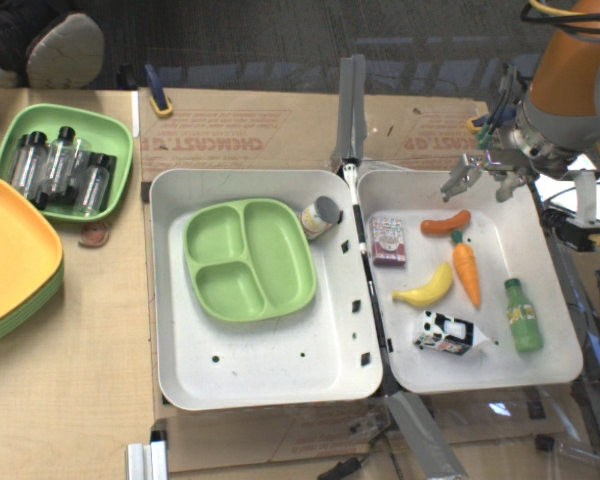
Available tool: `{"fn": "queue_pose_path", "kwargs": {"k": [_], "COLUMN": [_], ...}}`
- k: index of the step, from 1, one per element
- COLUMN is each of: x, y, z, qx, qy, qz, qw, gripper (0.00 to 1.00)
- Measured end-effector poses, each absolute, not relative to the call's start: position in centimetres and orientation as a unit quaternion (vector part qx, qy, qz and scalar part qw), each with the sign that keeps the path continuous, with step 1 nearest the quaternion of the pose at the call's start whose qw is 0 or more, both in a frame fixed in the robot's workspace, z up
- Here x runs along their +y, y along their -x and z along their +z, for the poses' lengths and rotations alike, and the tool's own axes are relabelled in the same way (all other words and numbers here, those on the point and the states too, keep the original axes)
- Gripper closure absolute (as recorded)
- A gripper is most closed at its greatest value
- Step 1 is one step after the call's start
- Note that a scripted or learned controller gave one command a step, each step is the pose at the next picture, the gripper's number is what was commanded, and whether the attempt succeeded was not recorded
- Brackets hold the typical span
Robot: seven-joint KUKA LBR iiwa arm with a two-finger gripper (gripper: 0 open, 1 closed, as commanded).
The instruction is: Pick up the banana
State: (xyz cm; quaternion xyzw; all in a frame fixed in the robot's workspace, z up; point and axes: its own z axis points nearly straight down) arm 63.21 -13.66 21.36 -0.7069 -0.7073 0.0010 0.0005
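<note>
Cardboard-covered worktop (280, 133) with two shallow white bins, grey-and-orange arm's end effector (485, 176) over the right bin's (560, 363) far edge, fingers spread and pinching nothing, curved yellow banana (427, 287) below it, nearer the camera, beside an orange carrot (466, 271)

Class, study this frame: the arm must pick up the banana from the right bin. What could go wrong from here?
1. The carrot lies right beside the banana, apparently touching its upper end, so a grasp there might nudge or catch the carrot instead.
2. The milk carton sits just below the banana, leaving little room on that side.
3. The gripper hovers over the bin's far edge, nearer the sausage, so its path may disturb that.
</note>
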Motion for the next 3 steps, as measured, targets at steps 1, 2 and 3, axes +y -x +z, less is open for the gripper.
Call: {"fn": "queue_pose_path", "kwargs": {"k": [1,2,3], "x": [-15.7,-11.0,-15.6], "y": [-55.4,-52.4,-55.9], "z": [11.2,10.1,9.1], "qx": [-0.783,-0.747,-0.728], "qy": [0.622,0.664,0.686], "qz": [-0.0004,-0.0058,0.0008], "qw": [-0.001,-0.009,0.000], "gripper": [0.00,0.00,0.00]}}
